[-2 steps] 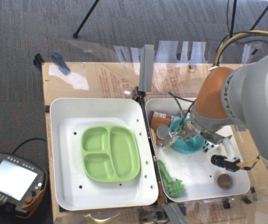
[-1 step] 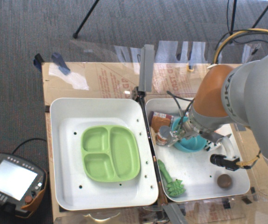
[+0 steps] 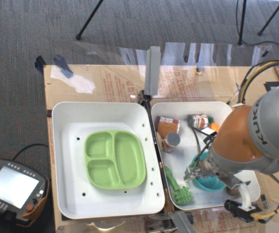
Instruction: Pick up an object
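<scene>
My gripper (image 3: 193, 173) is low in the right bin (image 3: 178, 106), near its front, under the orange-banded wrist. Its tip sits just left of a teal bowl (image 3: 211, 183) that the arm partly covers. A green brush-like toy (image 3: 178, 188) lies at the bin's front left, close to the gripper. Further back are a brown packet (image 3: 168, 126), a small grey-lidded can (image 3: 170, 141) and a jar lying on its side (image 3: 200, 121). An orange piece (image 3: 214, 127) peeks out beside the arm.
The left bin (image 3: 66, 130) holds a green divided plate (image 3: 115, 159). A grey upright post (image 3: 153, 74) stands behind the divide between the bins. A tablet-like pendant (image 3: 13, 188) lies off the bench at lower left. A white cloth (image 3: 76, 81) rests on the cardboard behind.
</scene>
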